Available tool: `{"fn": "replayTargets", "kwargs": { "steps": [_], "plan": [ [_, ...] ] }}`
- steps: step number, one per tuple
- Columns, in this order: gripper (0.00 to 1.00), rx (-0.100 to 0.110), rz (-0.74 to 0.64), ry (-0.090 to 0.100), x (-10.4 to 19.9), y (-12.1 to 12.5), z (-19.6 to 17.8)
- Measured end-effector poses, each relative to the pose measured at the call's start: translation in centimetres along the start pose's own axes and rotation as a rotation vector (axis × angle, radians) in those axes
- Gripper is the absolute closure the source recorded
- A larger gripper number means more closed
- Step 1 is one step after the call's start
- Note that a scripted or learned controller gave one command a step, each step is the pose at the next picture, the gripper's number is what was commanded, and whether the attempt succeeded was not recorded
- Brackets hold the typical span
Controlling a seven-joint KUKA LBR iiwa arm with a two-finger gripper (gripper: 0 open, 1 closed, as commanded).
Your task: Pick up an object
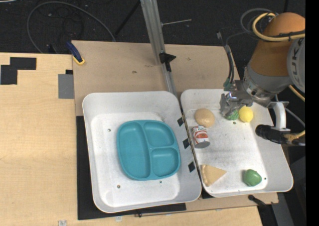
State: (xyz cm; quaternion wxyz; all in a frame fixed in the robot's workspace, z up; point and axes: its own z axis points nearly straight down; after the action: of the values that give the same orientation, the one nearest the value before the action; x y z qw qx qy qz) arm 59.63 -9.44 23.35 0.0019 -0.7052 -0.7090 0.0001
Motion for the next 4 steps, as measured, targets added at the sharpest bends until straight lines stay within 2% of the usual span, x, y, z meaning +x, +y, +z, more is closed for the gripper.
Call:
{"fn": "replayTargets", "kwargs": {
  "steps": [1,3,4],
  "plan": [
    [1.00,0.001,0.003,-0.001,4.5,-0.2,1.0],
    [1.00,0.003,0.001,-0.001,13.9,-2.4,1.3],
    [1.00,-0.001,0.000,-0.001,19.8,-1.7,0.1]
  ]
}}
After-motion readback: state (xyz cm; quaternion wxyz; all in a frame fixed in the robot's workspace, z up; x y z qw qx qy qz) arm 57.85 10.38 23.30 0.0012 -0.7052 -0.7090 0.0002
